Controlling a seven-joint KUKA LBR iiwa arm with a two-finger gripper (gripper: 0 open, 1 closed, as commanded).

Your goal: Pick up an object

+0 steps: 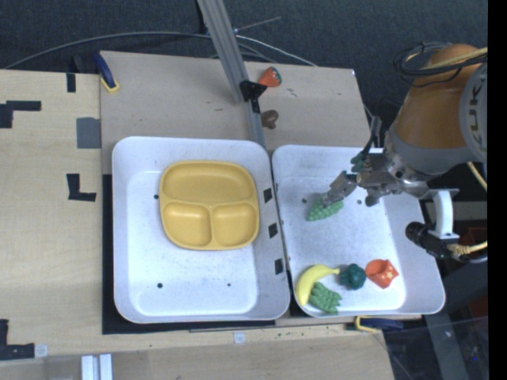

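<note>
Reaching in from the right, the tool (342, 187) sits low over the right bin (412, 212), touching a green leafy toy (325, 209) at centre-right; whether its grip is closed cannot be told. Lower right lie a banana (309, 279), dark green piece (352, 276) and orange piece (382, 272). A yellow divided plate (210, 204) fills the left bin (127, 236).

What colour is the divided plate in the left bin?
Yellow; the plate shows plainly in the camera view.
</note>
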